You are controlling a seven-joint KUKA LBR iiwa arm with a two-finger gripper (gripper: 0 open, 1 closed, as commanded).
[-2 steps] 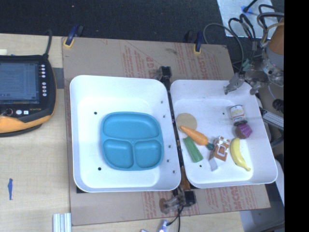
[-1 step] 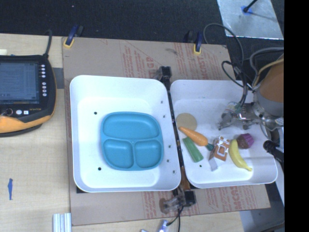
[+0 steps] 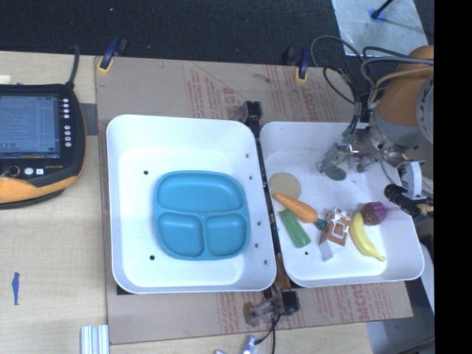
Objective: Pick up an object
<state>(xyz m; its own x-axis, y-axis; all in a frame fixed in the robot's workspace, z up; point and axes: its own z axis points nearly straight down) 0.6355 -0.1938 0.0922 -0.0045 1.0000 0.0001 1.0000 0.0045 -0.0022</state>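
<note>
Tool [image 3: 341, 161] low over right bin's [image 3: 310, 271] far end

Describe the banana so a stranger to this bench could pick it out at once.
Look at the right-hand white bin, the one holding the loose toy food. Near its front right corner lies the banana, just below a small purple item and to the right of a brown and white packet. It is the only yellow, curved thing there.
</note>
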